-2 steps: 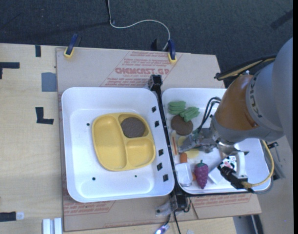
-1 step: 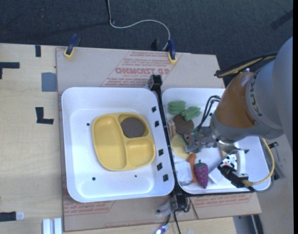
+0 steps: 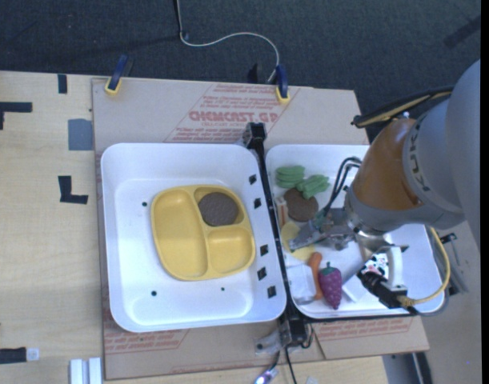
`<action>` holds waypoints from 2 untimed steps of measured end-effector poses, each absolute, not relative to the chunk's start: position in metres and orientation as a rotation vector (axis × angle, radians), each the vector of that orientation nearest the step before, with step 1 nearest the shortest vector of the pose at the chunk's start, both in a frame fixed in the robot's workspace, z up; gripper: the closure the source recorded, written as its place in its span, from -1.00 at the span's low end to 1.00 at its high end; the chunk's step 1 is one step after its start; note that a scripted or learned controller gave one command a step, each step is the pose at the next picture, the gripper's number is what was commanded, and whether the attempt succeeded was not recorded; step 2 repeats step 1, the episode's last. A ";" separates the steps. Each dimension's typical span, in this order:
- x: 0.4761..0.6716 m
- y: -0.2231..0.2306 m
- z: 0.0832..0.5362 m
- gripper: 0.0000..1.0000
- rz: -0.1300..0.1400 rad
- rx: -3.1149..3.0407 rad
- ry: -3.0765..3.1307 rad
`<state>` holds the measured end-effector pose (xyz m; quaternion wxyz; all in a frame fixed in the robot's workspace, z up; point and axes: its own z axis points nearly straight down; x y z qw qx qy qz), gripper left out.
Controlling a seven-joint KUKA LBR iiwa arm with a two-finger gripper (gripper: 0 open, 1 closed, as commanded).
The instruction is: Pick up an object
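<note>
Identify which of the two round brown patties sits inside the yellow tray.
The brown patty in the left bin, in the yellow divided tray's upper-right compartment.

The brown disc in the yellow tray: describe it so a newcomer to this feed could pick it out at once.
Start at the left white bin, which holds a yellow divided tray. The tray has three compartments; look in its upper right one, nearest the divider between the bins. The brown disc lies flat there, round and dark, apart from the mixed toy food piled in the right bin under the gripper.
</note>
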<state>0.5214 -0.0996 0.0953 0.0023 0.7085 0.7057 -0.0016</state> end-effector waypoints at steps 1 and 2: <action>0.521 -0.099 0.105 1.00 -0.007 2.223 2.216; 0.521 -0.099 0.105 1.00 -0.007 2.223 2.216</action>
